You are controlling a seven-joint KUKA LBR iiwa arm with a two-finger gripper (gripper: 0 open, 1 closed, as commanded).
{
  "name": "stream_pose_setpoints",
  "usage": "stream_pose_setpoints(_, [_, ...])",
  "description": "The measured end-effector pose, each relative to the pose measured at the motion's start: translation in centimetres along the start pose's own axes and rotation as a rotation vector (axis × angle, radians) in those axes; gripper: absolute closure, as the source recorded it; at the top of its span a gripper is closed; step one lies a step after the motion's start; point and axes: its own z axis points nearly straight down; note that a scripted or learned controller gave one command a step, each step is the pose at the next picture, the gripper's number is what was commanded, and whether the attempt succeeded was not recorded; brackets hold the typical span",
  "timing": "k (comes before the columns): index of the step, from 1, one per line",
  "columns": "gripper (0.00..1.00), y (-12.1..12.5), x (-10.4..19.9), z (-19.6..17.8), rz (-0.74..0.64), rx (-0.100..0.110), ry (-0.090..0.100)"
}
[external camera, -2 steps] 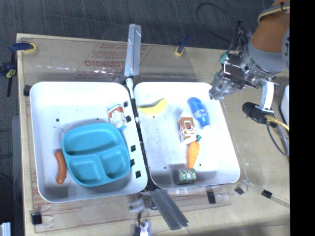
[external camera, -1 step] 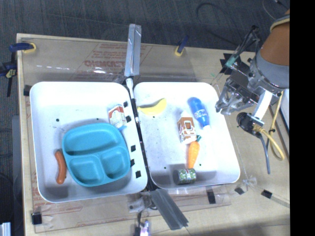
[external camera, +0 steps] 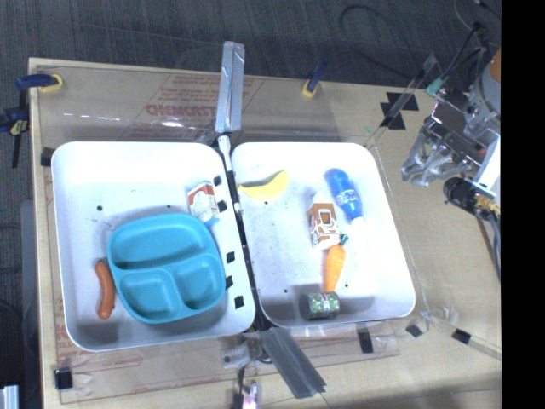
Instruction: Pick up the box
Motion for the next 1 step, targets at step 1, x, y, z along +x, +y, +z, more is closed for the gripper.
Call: stream_pose_setpoints(1, [1.00, -0.03, 0.18, -0.97, -0.011, 0.004, -0.002])
